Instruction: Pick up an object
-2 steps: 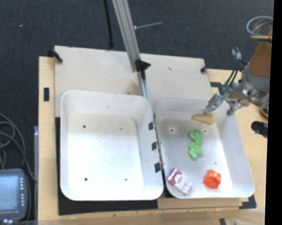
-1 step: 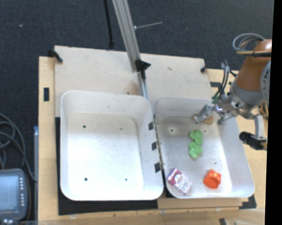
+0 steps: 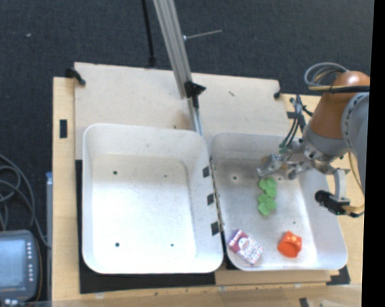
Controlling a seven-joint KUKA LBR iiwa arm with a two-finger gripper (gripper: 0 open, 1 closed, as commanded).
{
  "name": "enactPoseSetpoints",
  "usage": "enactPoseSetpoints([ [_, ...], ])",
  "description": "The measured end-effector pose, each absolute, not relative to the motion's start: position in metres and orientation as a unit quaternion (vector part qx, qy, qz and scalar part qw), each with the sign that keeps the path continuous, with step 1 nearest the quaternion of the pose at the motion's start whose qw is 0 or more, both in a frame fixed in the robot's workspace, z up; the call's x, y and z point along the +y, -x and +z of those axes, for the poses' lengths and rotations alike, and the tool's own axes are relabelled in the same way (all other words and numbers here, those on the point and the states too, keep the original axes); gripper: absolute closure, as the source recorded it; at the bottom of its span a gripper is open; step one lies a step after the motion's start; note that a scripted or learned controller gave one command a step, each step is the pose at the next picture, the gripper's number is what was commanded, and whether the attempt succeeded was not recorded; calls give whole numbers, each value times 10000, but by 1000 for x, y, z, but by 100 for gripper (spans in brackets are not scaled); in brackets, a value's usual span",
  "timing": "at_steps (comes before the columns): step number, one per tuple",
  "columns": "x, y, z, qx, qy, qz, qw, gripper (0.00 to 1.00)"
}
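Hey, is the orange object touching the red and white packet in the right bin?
Apart. The camera view shows the orange object and the red and white packet with a clear strip of bare white floor of the right bin between them.

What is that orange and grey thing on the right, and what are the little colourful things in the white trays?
That is a robot arm, grey with an orange band. One camera above the bench looks down at a slant, and the arm reaches in from the right. At its tip is the end effector, the part meant for grabbing. It hovers just above a green object in the right bin, but I cannot tell whether it grips anything. That bin also has an orange object and a small pink and white packet near its front edge. Beside it sits the left bin. The robot's job is to pick something up.
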State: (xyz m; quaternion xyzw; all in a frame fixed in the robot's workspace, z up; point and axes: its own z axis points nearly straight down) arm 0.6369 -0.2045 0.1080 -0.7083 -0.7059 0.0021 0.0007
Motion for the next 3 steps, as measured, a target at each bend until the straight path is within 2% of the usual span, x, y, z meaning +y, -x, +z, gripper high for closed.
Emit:
enactPoseSetpoints([
  [1, -206, -640, 124, -7056, 7086, -8, -37, 100],
  [2, -198, -646, 183, -7082, 7060, -24, -36, 100],
  [3, -203, -638, 233, -7070, 7072, -18, -34, 100],
])
